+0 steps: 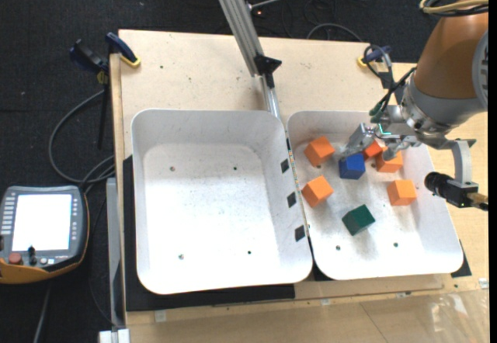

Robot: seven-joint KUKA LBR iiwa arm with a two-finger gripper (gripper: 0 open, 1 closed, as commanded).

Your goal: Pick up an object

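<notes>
My gripper (375, 144) hangs low over the back of the right bin (435, 252), open, its fingers spread. A small red-orange block (375, 150) shows in the gap between them; I cannot tell whether they touch it. A blue cube (352, 166) lies just left of and below the gripper, and an orange cube (390, 164) lies just to its right. More orange cubes rest at the back left (319, 150), the left middle (317, 190) and the right (401, 192). A dark green cube (358, 219) sits nearer the front.
The left bin (147, 202) stands beside the right one, with a dark strip along their shared wall (293, 198). A slanted metal bar (237, 12) runs from the top down to the bins' back. Black hardware (454, 188) juts in at the right bin's edge.
</notes>
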